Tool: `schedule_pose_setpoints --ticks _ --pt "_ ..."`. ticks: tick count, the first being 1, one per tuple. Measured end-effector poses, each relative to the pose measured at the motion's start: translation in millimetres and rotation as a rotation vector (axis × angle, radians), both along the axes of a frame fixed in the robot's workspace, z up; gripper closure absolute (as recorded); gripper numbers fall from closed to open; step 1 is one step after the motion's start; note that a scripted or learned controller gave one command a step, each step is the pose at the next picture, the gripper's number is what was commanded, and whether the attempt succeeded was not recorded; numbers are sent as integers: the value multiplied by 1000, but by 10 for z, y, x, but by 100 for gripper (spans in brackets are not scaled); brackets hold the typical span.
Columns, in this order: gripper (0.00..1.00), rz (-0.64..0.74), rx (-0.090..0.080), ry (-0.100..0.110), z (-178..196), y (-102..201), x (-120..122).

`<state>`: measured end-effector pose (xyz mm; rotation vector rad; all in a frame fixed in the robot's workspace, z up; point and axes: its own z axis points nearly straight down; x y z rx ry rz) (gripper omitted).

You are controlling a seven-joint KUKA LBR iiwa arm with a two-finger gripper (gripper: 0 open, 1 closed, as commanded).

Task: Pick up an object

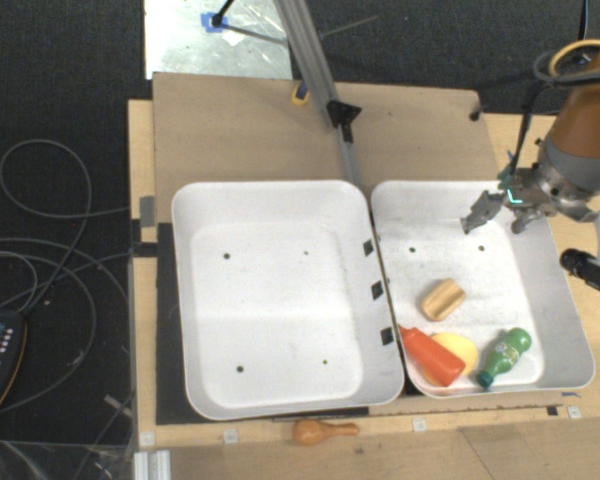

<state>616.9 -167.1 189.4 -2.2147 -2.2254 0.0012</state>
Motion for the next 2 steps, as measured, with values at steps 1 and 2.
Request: schedule_pose_setpoints --ticks 1,2 --pt "0 2 -1 -3 20 -1 8" --pt "0 -2 -1 0 -536 -71 73"
